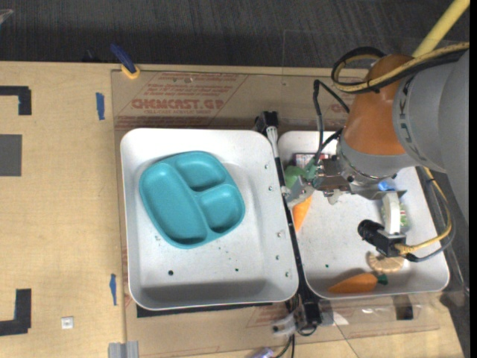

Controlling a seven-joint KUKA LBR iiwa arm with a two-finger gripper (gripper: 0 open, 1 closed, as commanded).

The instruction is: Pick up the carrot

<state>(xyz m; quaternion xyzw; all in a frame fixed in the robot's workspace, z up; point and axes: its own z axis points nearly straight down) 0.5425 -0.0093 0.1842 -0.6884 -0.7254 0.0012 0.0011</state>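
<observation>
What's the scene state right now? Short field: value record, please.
left bin: holds a teal divided plate, lying flat
right bin: holds carrots and small clutter
carrot: orange, at the right bin's left wall, just below the pincer
second carrot: orange, lying along the right bin's near edge
arm: reaches in from the right, over the right bin
pincer: low at the bin's upper left, close above the carrot; grip state cannot be told
carrot held: not visible between the fingers
</observation>
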